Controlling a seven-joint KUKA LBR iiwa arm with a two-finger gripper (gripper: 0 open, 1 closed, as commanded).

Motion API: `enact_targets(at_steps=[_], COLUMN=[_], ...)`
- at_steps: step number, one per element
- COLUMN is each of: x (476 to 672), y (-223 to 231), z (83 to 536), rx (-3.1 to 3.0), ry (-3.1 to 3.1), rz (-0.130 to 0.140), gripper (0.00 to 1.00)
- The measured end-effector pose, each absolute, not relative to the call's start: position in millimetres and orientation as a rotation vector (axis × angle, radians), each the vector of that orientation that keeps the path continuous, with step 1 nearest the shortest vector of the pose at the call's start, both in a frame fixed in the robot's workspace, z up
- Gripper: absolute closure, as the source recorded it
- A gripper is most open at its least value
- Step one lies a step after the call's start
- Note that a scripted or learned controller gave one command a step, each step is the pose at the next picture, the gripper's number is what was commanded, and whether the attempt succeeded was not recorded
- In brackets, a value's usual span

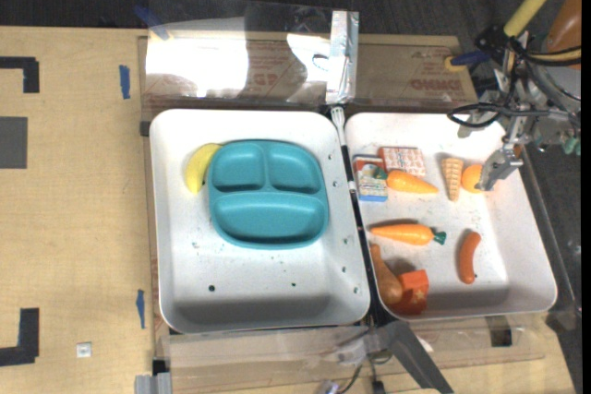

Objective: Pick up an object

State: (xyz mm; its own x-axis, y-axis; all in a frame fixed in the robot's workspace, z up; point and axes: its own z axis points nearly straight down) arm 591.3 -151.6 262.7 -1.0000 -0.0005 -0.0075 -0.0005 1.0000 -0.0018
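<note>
Left bin: yellow banana tucked against the left side of a teal divided plate. Right bin: small cartons at far left, two carrots mid-bin, red sausage near right, orange fruit far right. Gripper just beside that fruit, touching or nearly so; jaw state impossible to tell.

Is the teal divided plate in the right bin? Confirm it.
No. The teal divided plate lies in the left bin, partly over a yellow banana.
</note>
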Motion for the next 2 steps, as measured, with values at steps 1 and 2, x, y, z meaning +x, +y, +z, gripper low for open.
enact_targets(at_steps=[1,2], x=[560.4,541.8], y=[-192.8,-206.9], z=[137.1,97.1], rx=[-0.125,-0.123], ry=[3.145,3.119], rz=[0.004,-0.008], gripper=[0.00,0.00])
